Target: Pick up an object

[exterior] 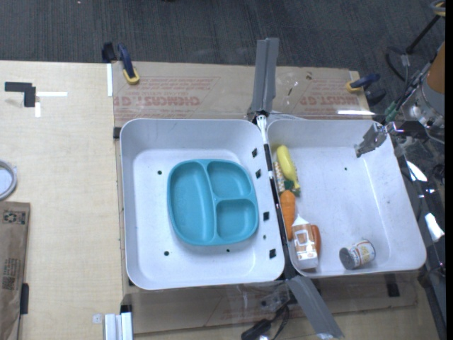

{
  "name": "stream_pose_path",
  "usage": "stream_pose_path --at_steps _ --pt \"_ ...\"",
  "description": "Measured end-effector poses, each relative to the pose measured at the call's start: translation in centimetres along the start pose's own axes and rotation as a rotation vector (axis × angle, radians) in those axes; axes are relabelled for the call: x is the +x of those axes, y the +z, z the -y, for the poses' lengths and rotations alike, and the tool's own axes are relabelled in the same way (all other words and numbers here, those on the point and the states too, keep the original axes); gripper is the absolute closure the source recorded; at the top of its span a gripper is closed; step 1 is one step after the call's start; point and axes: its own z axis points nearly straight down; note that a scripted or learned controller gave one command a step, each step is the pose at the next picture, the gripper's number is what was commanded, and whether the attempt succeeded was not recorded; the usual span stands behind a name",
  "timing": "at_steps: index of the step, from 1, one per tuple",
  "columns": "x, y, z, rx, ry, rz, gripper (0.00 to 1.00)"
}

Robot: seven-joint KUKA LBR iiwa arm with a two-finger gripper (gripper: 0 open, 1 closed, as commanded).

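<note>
Yellow banana point(284, 163) lies along the left wall of the right bin point(396, 190), toward the far end, approx. lengthwise with that wall. Just nearer than it, an orange carrot point(287, 205) sits against the same wall, touching or nearly touching the banana's near tip. Nearer again, in the bin's near-left corner, a small carton point(305, 244), white w/ orange print, lies on its side. A metal can point(357, 254) lies on its side by the near wall, well apart from the carton, toward the near-right corner. Rest of the right bin's floor is bare white.

Gripper point(368, 144) is over the bin's far-right corner, close to the rim, well apart from all four items; nothing is seen between its fingers. Can't tell how far apart they are, too small and dark at this angle.

Left bin point(134, 190) holds a blue 3-compartment plate point(212, 202), approx. centred on its floor. Both bins sit on a cardboard sheet point(184, 91), w/ clamps point(126, 62) at its far edge.
</note>
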Motion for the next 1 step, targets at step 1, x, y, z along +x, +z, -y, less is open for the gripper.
stream_pose_path --at_steps 1 --pt "-0.5 14.79 4.08 -0.003 -0.074 0.0 0.0"
